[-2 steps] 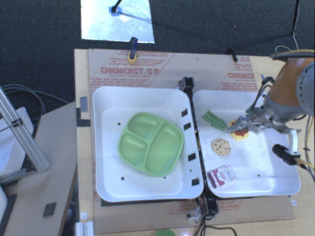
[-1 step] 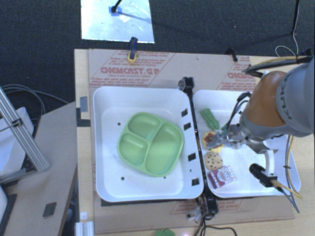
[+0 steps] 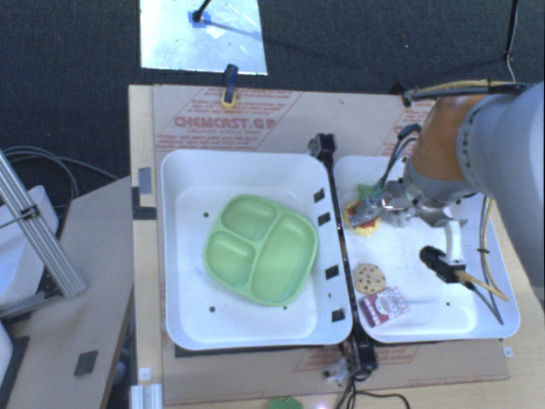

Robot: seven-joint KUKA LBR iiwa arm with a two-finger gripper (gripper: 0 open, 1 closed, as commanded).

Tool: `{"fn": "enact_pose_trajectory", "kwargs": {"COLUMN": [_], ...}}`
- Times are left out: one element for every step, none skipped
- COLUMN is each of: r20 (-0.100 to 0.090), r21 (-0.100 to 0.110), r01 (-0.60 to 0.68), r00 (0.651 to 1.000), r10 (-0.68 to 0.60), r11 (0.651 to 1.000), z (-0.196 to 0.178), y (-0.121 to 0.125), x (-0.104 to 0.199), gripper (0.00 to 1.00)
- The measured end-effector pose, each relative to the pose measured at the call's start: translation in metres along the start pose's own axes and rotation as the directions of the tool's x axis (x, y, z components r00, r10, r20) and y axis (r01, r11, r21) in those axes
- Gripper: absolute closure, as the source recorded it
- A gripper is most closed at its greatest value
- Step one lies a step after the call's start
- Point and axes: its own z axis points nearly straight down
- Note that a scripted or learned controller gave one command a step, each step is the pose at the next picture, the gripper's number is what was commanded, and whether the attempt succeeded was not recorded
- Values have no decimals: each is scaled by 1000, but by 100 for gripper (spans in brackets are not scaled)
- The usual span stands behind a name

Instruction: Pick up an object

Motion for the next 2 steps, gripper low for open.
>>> {"fn": "enact_pose_trajectory", "kwargs": {"r20": [0,1], "r21": [0,-2], "r01": [0,1], "r00": [1000,1000], "r10": [0,-1], "r11": [1000,1000], "z": [1,-12], "y": [58,58], "x": [1,1], "gripper": [0,100]}}
